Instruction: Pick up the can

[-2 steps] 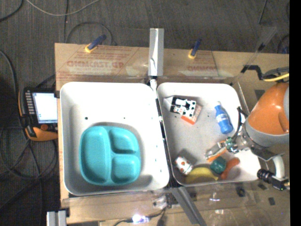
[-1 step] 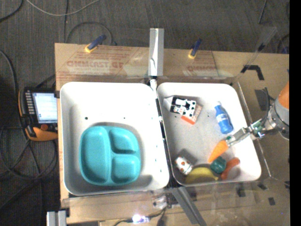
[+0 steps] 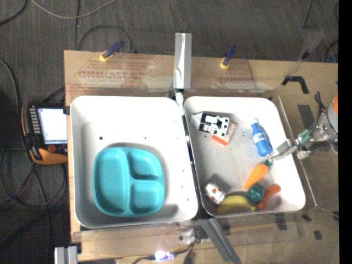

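The can (image 3: pixel 213 191) is small and silvery with a red and white end. It lies in the right bin (image 3: pixel 236 164) near its front left corner, touching the left end of a yellow banana (image 3: pixel 235 204). My gripper (image 3: pixel 290 147) hangs over the right bin's right rim, pointing left toward the top of an orange carrot (image 3: pixel 256 175). It is well to the right of the can and nothing shows in it.
The right bin also holds a black and white box (image 3: pixel 216 127) at the back, a blue bottle (image 3: pixel 261 139), a teal object (image 3: pixel 254 193) and a red-orange piece (image 3: pixel 268 196). A teal divided plate (image 3: pixel 130 180) lies in the left bin (image 3: pixel 88 120).
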Robot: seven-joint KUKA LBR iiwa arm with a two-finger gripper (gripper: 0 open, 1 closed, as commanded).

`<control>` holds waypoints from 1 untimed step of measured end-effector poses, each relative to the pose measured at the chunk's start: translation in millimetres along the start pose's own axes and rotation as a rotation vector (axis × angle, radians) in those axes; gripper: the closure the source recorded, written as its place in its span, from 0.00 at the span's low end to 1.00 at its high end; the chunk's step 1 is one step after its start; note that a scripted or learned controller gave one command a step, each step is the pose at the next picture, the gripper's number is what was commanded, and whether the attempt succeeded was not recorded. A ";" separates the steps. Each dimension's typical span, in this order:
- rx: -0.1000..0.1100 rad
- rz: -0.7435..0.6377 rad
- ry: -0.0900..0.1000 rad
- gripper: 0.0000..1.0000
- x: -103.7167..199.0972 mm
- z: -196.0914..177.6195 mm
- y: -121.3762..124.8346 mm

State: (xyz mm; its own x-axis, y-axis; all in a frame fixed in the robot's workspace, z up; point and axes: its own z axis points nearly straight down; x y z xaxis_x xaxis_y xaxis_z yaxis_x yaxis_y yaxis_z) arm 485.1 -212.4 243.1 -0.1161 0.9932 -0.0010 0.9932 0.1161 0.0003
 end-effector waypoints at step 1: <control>-0.009 -0.233 0.000 0.00 0.1 153.7 2.6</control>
State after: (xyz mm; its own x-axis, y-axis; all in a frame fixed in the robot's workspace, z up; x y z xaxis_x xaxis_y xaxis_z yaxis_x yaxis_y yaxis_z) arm 487.7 -212.1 89.4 -0.3423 0.9396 -0.0020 0.9396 0.3423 0.0087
